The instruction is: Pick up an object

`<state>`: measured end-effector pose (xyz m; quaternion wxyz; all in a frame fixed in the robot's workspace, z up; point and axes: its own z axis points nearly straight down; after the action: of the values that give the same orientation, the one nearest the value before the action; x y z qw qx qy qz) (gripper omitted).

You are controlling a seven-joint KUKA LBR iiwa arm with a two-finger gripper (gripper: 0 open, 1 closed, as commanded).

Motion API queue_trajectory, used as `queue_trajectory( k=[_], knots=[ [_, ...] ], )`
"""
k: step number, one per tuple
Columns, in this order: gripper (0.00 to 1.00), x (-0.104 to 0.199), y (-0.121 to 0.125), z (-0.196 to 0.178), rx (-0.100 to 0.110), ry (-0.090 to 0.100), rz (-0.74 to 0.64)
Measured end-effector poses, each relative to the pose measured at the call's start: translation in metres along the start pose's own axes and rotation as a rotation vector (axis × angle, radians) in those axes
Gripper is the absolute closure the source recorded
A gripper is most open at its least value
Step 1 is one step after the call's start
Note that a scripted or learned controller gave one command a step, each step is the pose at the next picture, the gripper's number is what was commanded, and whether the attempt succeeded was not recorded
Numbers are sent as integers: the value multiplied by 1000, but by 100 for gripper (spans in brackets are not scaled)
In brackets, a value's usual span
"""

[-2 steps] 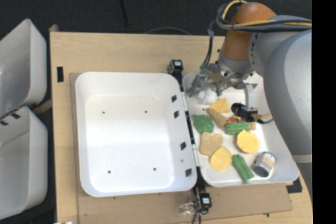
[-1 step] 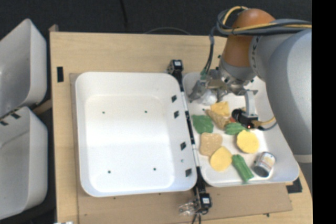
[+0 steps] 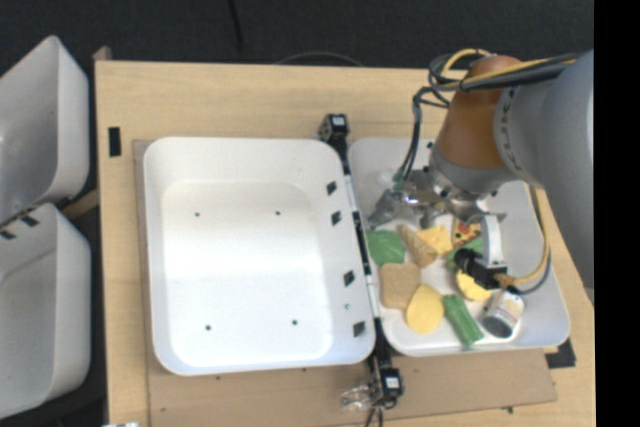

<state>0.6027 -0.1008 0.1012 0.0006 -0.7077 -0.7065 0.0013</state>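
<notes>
My arm (image 3: 520,130) reached in from 3 o'clock over the right bin (image 3: 545,315). My claw (image 3: 415,200) hung low at the bin's 11 o'clock corner, just beside the divider between the bins. I cannot tell whether the claw was spread or pressed together; the view was too blurred there.

The objects lay clustered in the right bin, at 5 o'clock from my claw: a green piece (image 3: 384,246), a tan block (image 3: 399,286), a yellow lump (image 3: 424,310), a green stick (image 3: 460,320) and a small can (image 3: 501,312). The left bin (image 3: 160,215) sat on the desk (image 3: 220,95) at 9 o'clock.
</notes>
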Motion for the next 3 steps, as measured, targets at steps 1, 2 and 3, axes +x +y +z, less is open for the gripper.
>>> queue_trajectory(
  k=[1,2,3],
  knots=[
    [0,-12,-77,-2,2,1,2],
    [0,-5,-28,0,-7,0,-5],
    [0,4,-84,1,1,1,0]
  ],
)
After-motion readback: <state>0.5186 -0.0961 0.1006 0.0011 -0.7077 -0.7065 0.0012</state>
